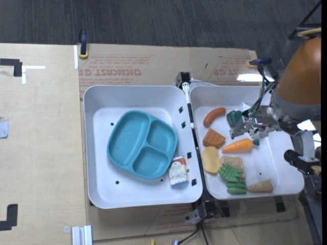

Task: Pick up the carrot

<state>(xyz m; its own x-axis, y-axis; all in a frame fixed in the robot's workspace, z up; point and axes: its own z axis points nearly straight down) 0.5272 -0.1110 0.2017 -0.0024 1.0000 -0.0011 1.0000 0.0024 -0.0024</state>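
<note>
The carrot [238, 146] lies in the right bin [286, 185], tip toward the yellow piece [210, 158]; it looks light, rigid, smooth plastic, best pinched across its thick middle. The gripper [247, 128] hovers just above it; whether the jaws are parted, I cannot tell
</note>
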